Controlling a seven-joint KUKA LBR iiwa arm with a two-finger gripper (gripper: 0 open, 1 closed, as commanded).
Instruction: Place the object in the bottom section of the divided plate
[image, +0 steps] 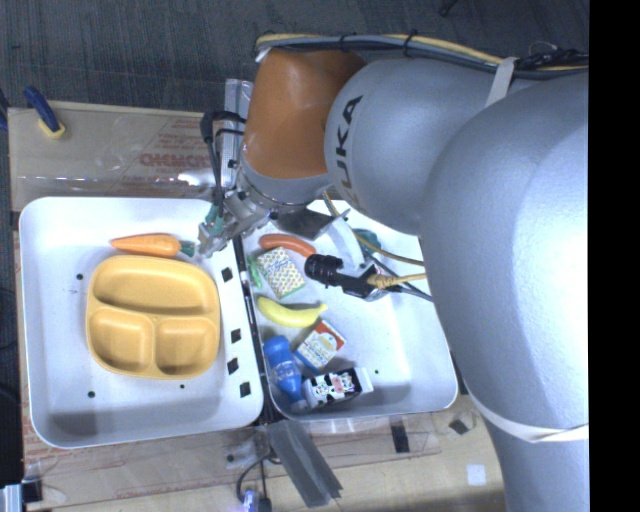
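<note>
Divided plate (153, 316) in the left bin (50, 400), carrot (147, 243) just behind it, gripper (218, 228) beside the carrot's right end, right bin (425, 370) holding sausage (287, 244), banana (288, 314), bottle (281, 365), small cartons (322, 347), arm (400, 120) above.

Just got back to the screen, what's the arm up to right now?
The gripper hangs over the upper right corner of the left bin, right next to the carrot, which lies on the bin floor just above the yellow divided plate. All of the plate's sections have nothing in them. In the right bin lie a sausage, a banana, a blue bottle and small cartons.
</note>
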